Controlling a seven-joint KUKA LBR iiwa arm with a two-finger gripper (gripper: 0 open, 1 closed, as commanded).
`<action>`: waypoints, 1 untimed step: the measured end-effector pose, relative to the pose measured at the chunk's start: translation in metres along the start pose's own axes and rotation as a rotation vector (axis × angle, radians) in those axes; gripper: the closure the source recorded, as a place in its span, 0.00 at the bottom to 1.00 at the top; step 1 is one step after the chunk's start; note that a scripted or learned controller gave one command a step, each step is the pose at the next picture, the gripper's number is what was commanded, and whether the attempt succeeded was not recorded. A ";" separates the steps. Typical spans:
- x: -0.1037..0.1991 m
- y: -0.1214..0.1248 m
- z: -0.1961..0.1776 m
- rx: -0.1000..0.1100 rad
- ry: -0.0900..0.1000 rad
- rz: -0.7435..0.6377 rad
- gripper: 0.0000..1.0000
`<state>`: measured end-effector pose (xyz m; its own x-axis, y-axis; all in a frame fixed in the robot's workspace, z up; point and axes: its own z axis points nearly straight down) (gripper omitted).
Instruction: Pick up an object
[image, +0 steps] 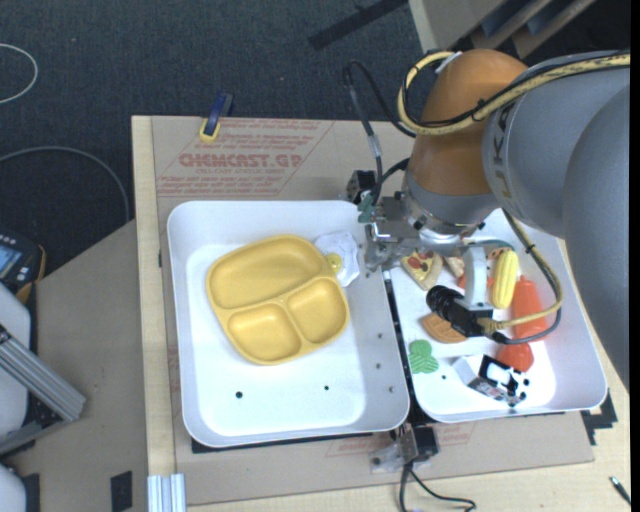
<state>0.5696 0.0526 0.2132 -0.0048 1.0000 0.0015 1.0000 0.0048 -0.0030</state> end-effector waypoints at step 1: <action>0.004 -0.002 -0.006 -0.003 -0.001 0.003 1.00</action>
<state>0.5675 0.0569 0.2188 -0.0018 1.0000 0.0003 1.0000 0.0018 0.0004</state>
